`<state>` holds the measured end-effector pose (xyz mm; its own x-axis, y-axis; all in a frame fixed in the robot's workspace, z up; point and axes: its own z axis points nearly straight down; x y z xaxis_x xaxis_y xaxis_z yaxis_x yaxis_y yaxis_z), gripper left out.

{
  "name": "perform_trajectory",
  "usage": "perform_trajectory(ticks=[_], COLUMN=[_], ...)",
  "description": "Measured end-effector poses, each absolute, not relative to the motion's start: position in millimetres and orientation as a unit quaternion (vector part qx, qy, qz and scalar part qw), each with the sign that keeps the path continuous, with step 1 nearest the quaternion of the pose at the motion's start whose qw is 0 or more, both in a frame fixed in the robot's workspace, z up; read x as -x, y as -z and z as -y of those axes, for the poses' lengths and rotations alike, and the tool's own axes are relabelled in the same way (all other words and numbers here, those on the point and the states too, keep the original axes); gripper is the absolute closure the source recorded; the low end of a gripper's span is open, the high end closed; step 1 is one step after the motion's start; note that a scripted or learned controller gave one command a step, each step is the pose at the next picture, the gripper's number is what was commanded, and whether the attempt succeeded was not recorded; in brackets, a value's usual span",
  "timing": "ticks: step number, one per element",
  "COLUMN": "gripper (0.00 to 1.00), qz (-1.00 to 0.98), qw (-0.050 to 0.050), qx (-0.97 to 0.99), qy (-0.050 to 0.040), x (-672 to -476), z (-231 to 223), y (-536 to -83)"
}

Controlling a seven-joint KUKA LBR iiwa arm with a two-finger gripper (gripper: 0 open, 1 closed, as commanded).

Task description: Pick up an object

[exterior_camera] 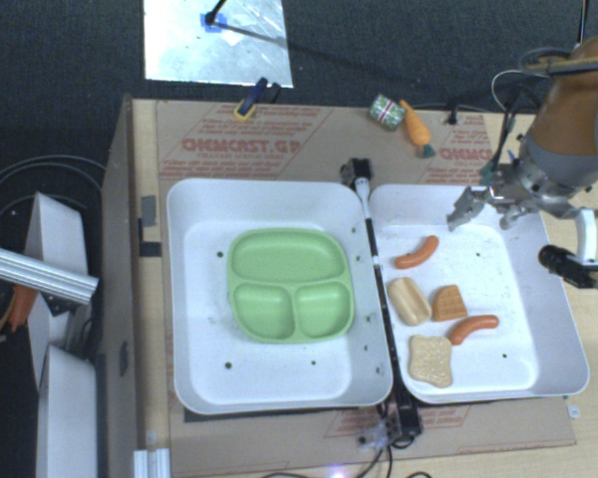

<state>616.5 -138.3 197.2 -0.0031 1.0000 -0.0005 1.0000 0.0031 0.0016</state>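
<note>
The right bin holds several toy foods. An orange sausage lies near its middle. Below it sit a pale bread roll and a brown nugget, then a second sausage and a slice of toast. My gripper hovers over the bin's far right part, above and to the right of the first sausage. It is open, with its fingers spread and nothing between them.
The left bin carries a green divided plate. Behind the bins on the cardboard lie a toy carrot, a small green can and a blue-and-yellow clip. Cables and metal parts crowd the far left.
</note>
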Motion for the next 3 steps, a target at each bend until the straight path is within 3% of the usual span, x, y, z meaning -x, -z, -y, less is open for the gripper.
perform_trajectory(ticks=[1,2,3], gripper=[0.0,0.0,0.0], qz=[-0.708,-0.709,-0.709], qw=[0.0,0.001,-0.006], qx=[-0.706,-0.706,-0.705], qy=[-0.0005,-0.0005,0.0064], x=[-571.3,-651.8,-665.2], z=[101.7,111.0,96.5], y=[-84.3,-84.8,-83.0])
